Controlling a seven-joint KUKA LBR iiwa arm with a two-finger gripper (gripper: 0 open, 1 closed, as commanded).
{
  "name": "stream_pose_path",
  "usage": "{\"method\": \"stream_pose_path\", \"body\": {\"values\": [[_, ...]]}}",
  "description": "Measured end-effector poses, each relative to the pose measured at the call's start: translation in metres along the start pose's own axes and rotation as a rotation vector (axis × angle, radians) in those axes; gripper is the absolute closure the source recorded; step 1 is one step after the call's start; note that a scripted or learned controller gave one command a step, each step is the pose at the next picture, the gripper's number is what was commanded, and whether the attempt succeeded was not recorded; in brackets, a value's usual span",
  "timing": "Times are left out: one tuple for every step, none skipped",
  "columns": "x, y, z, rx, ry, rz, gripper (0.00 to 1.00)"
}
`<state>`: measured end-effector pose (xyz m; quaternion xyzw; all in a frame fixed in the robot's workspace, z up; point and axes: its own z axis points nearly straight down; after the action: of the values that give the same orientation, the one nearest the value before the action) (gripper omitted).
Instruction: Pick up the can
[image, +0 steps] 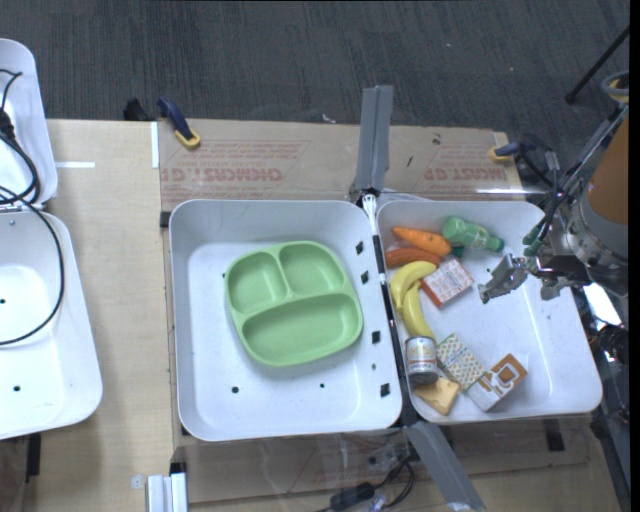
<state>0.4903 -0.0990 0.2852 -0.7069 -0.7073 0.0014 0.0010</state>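
The can (421, 358) is small and silver with a dark label band. It stands near the front left corner of the right bin (560, 400), just below the banana (408, 296). My gripper (523, 281) hangs over the right half of that bin, up and to the right of the can and well apart from it. Its fingers (497, 284) are spread open with nothing between them.
Around the can lie a yellow wedge (438, 396), a patterned packet (460, 360) and a brown-white box (499, 380). Further back are a red-white box (447, 282), carrots (420, 240) and a green bottle (470, 234). A green divided plate (293, 300) sits in the left bin (190, 330).
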Motion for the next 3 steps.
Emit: {"method": "stream_pose_path", "body": {"values": [[-0.013, -0.012, 0.183, -0.002, 0.001, 0.151, 0.0], [-0.061, 0.043, 0.121, -0.002, 0.0, 0.284, 0.0], [-0.097, 0.148, 0.142, -0.001, -0.001, 0.233, 0.0]]}}
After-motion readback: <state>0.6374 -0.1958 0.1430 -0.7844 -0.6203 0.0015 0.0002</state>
